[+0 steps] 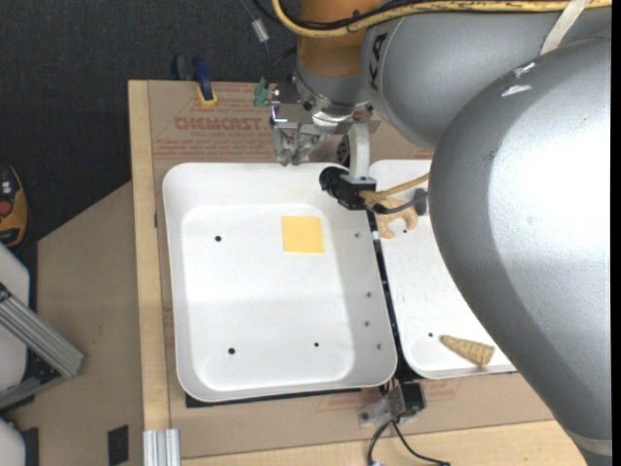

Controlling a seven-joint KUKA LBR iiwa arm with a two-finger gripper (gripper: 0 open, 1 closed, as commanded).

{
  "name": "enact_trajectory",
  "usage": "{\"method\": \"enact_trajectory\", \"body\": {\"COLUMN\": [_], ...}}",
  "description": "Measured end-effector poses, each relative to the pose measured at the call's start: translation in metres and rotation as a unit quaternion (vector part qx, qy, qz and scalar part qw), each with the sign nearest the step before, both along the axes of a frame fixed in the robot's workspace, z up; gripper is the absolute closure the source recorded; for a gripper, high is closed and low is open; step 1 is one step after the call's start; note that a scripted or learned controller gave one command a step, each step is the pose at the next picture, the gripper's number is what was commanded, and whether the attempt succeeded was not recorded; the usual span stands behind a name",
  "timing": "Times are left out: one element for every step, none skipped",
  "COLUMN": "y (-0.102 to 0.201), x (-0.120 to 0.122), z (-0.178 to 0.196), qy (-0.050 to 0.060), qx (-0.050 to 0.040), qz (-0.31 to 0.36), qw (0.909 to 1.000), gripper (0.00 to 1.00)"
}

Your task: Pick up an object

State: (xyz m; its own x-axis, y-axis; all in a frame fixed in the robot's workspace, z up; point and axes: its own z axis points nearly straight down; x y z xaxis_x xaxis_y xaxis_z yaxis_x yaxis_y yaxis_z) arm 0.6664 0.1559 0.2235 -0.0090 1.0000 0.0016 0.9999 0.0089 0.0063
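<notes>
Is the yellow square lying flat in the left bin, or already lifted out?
In the bin, lying flat. The yellow square rests on the floor of the left bin, apart from the gripper, which is above the bin's far rim.

Brown bench top (146,260) (red lettering near its far edge); dark textured floor (68,66) beyond

Brown cardboard-covered bench top (146,260) with faded red lettering along its upper edge, left shallow white plastic bin (194,357) at frame centre, right shallow white plastic bin (427,348) touching it, blue-and-yellow clamp (204,81) at upper left, possibly a small black connector (408,398) at the lower edge
</notes>
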Motion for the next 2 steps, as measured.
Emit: {"method": "enact_trajectory", "body": {"y": [0.073,0.069], "x": [-0.027,0.001], "z": [0.006,0.035], "qy": [0.002,0.000], "qx": [0.0002,-0.0002], "qz": [-0.001,-0.003], "qw": [1.0000,1.0000], "gripper": [1.00,1.00]}}
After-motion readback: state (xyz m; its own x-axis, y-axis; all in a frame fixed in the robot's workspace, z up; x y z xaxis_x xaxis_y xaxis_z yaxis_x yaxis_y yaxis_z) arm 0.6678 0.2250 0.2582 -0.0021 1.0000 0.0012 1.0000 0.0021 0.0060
